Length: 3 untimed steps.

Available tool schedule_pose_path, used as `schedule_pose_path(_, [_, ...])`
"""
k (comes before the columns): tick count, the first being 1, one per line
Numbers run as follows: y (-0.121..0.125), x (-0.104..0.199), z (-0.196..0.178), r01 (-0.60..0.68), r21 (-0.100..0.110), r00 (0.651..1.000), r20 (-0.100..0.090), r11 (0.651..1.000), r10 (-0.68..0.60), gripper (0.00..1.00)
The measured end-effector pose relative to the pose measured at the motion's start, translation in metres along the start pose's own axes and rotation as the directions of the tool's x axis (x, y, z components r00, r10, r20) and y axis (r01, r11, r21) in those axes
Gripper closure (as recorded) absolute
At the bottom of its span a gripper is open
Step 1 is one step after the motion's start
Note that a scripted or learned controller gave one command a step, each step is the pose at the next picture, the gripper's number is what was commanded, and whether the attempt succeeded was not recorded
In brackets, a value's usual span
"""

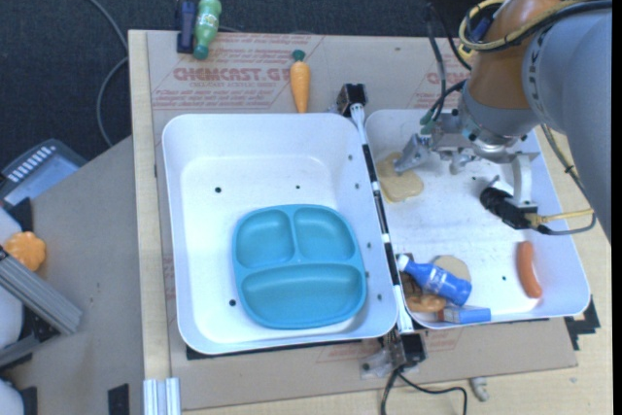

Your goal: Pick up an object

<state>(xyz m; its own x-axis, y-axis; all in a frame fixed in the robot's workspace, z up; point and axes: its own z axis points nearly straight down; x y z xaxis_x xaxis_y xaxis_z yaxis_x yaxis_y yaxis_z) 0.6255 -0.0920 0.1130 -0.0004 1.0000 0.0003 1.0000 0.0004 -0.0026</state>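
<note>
holding a blue divided plate (299, 265): left bin (194, 170).

The grey arm (573, 53) reaches in from the right, its gripper (413, 154) lowered, pointing left.

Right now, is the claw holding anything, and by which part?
Cannot tell. The claw sits low over the tan disc at the right bin's left wall, but no object shows in it.
</note>
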Motion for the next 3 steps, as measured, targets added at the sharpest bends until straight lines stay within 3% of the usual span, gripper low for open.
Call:
schedule_pose_path(1, [-0.005, -0.005, 0.020, -0.001, 0.000, 1.000, 0.000, 1.000, 0.001, 0.00])
schedule_pose_path(2, [0.043, 0.000, 0.025, 0.001, -0.009, 1.000, 0.002, 1.000, -0.001, 0.00])
schedule_pose_path(3, [0.044, 0.000, 0.015, 0.001, -0.012, 1.000, 0.002, 1.000, -0.001, 1.00])
